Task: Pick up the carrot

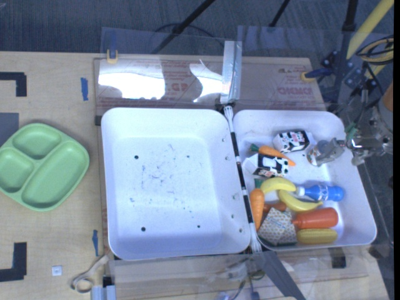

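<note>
Wooden surface [50,80] under you carries two white bins side by side, w/ dark carpet and tripod legs behind. Your carrot [257,206] lies in the right bin [359,195], hard against its left wall, lengthwise, fat end toward the back and tip pointing to the front edge. Note a second, smaller carrot [272,151] further back in the same bin, green top to the left, just above a black-and-white cow toy [271,164]. Right beside the first carrot you've got a patterned triangular piece [277,227] touching its lower side, and a banana [284,192] just to its right. Past that: blue bottle [320,193], red-orange sausage-shaped item [315,218], a yellow one [317,234] below it. Another b/w toy [292,140] sits near the bin's back.

Gripper [322,153] hangs over the right bin's back-right area, well apart from both carrots, arm coming in from the right. Can't tell if it's spread or pressed together; too blurry. Nothing visibly between its tips.

Left bin [169,180] shows scuff marks on its floor. Green divided plate [42,165] rests on the surface at far left.
</note>
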Robot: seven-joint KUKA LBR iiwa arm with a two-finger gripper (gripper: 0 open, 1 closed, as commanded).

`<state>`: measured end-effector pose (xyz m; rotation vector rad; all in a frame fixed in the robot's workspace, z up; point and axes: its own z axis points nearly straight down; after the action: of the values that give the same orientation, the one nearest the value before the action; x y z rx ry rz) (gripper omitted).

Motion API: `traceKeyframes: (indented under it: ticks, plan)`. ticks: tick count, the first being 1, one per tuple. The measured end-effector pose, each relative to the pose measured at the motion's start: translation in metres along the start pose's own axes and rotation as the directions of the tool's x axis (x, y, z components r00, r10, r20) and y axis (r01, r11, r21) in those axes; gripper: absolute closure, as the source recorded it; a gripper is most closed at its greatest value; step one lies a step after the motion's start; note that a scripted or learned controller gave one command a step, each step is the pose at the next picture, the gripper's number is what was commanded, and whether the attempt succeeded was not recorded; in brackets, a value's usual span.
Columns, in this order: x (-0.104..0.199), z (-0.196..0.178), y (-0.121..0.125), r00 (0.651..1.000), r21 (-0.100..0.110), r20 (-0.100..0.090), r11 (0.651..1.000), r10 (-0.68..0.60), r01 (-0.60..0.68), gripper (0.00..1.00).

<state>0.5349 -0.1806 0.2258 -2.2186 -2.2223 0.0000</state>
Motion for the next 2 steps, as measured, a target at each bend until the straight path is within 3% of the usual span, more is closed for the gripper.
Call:
traceKeyframes:
  ticks: [1, 2]
  plan:
    - [0.022, 0.080, 0.089, 0.996, -0.006, 0.003, 0.996, -0.086, 0.086, 0.00]
    - [0.081, 0.106, 0.119, 0.996, -0.017, 0.007, 0.996, -0.087, 0.087, 0.00]
